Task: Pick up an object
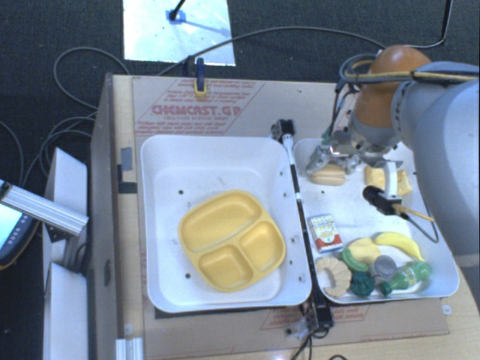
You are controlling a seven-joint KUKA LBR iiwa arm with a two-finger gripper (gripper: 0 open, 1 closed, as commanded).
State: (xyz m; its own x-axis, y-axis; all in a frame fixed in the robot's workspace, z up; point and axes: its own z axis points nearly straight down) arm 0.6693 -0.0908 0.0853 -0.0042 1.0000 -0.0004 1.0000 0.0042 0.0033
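My gripper [334, 156] hangs low over the far left part of the right bin [442, 265]. Directly under and touching its lower edge in the view lies a tan bread roll [328, 176]. A pale yellow block [391, 180] lies just to the right of the roll. Toward the near end of the bin sit a small red and white carton [325, 232], a banana [398, 244], a green and yellow fruit [358, 253], a ridged tan pastry [334, 273], a dark green piece [363, 284] and a green bottle with a grey cap [395, 271].
The left bin [161, 171] holds a yellow divided tray [231, 239]. A black divider rail [298, 201] runs between the two bins. The grey arm [442, 133] covers the right bin's far right side.
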